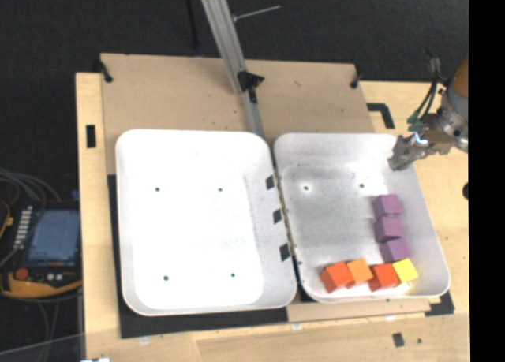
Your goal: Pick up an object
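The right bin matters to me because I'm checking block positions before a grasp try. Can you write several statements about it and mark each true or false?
1. The purple blocks lie in the right bin. True.
2. The yellow block sits in the left bin. False: it lies in the right bin, near its lower right corner.
3. The gripper is over the right bin's upper right corner. True.
4. The orange blocks lie along the bin's top edge. False: they lie along its bottom edge.
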`<state>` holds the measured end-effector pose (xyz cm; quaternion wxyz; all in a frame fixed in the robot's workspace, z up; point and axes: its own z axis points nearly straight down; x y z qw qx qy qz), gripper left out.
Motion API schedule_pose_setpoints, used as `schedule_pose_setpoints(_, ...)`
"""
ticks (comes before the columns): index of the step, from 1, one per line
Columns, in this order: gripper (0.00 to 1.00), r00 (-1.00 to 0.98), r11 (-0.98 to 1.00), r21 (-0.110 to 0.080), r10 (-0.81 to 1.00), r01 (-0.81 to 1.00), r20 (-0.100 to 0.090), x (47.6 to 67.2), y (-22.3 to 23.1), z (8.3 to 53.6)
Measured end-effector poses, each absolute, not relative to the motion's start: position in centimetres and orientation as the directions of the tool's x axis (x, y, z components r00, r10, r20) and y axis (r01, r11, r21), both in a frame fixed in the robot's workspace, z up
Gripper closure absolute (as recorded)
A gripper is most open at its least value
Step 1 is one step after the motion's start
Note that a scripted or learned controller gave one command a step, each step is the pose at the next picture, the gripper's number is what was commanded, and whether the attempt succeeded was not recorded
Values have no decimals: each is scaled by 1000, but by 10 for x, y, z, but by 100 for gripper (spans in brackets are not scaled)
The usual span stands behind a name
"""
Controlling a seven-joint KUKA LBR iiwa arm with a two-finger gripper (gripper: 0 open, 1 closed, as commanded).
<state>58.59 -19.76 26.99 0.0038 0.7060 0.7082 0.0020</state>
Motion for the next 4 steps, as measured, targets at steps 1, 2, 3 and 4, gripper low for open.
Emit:
schedule_pose_setpoints(1, 100, -8, 8, 2, 1000, 1000, 1, 587, -141, 275)
schedule_pose_setpoints(2, 100, -6, 6, 0, 1000, 1000, 0, 590, -93, 259)
schedule_pose_setpoints(3, 100, -8, 8, 2, 1000, 1000, 1, 600, -37, 261)
schedule_pose_setpoints(4, 100, -6, 6, -1, 1000, 1000, 0, 597, 16, 244)
